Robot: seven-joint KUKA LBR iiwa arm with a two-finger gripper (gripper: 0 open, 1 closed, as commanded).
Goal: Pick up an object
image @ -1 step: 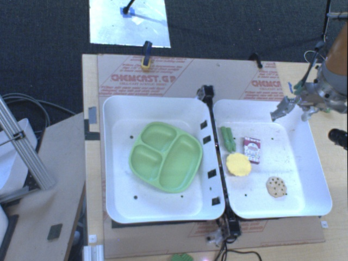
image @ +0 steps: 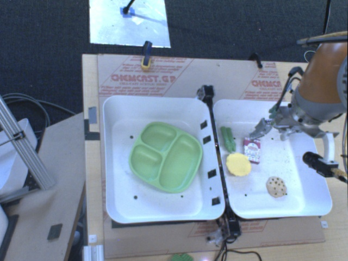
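Nearest the camera, inside the right bin, lies 1 chocolate-chip cookie, flat on the white floor close to the front wall. Taking that cookie as the landmark: up and to its left sits 1 yellow round object, apart from it. Just above that yellow object, and touching its upper right edge, stands 1 small red and white carton. Further left of the carton, near the bin's left wall, lies 1 green pod-shaped object, set lengthwise front to back.

Well above the cookie, past the carton, the gripper hangs over the bin's back half, reaching in from the grey and orange arm at the right. Whether its fingers are spread or closed I cannot tell from this angle; nothing is seen held. Its tip sits just above the carton, and contact cannot be confirmed.

Far to the cookie's left, in the left bin, rests 1 green divided plate with 3 compartments, lying flat near that bin's centre.
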